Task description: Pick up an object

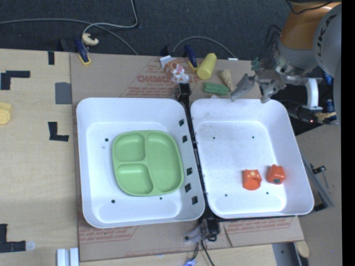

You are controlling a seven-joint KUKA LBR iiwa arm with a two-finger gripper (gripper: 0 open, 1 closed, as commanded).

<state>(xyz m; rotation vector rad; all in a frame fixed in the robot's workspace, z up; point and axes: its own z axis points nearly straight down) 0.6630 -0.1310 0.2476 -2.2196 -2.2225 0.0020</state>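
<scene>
Two small orange-red objects lie in the right bin (pixel 244 107) near its front right corner: one (pixel 251 179) with a pale mark on top, the other (pixel 275 174) just to its right. My gripper (pixel 253 92) hangs above the far rim of the right bin, well behind both objects. Its two fingers (pixel 241 87) are spread apart, open, with nothing between them. The grey arm with its orange band (pixel 310 15) comes in from the upper right.
The left bin (pixel 94 121) holds a green divided plate (pixel 147 163). Behind the bins on the cardboard lie a yellow cylinder (pixel 206 66), a green piece (pixel 216 88), a tan piece (pixel 226 78) and a small wrapped item (pixel 176 71).
</scene>
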